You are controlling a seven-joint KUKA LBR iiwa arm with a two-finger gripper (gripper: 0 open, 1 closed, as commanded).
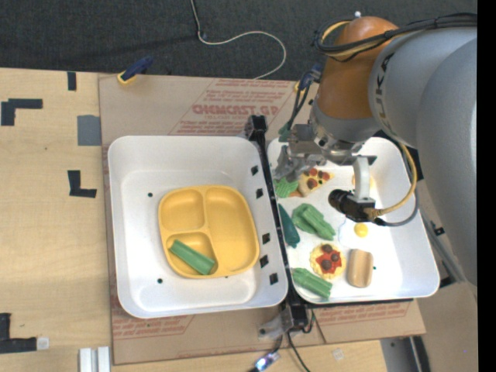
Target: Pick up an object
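Note:
My gripper hangs low over the far left corner of the right bin. Just under it lie a small green piece and a pizza slice. Nearer the front of that bin are a green leafy piece, a dark teal pod, a small yellow ball, a berry tart, a bread roll and another green piece. The arm's orange band and grey body hide the far right of the bin.
The left bin holds a yellow divided plate with a green bean-like piece in its front left compartment. A black hinge strip runs between the bins. A cable loops over the dark floor behind the bench.

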